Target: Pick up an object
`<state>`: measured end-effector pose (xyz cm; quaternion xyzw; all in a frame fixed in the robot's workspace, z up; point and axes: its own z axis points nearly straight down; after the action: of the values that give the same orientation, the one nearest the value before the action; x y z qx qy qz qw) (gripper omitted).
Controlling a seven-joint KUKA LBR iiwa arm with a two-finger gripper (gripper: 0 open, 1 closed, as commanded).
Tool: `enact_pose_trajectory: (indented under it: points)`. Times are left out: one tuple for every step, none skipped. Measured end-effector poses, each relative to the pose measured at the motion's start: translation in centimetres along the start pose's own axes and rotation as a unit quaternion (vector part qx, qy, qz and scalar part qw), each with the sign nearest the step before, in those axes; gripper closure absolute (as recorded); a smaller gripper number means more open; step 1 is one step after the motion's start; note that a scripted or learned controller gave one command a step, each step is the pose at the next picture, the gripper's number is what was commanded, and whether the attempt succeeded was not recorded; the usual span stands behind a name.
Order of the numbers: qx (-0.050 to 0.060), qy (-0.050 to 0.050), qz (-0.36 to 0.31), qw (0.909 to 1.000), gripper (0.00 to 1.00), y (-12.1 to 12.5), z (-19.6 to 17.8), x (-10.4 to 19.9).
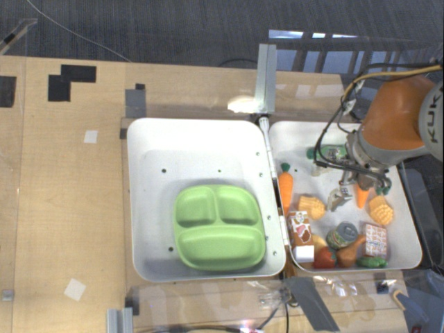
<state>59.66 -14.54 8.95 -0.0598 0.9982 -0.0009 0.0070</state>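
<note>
My gripper (350,194) hung over the right bin (414,252), among the toy food. I could not tell how my jaws stood. A carrot (286,188) lay by the divider, clear of the crowded pile, so seemed easiest to take.

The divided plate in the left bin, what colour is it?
Light green. The divided plate shows clearly in the camera view.
</note>
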Motion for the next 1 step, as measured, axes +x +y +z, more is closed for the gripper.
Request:
enact_pose_trajectory:
  points:
    - [0.002, -0.009, -0.003, 0.9999, 1.00, 0.04, -1.57, -0.59]
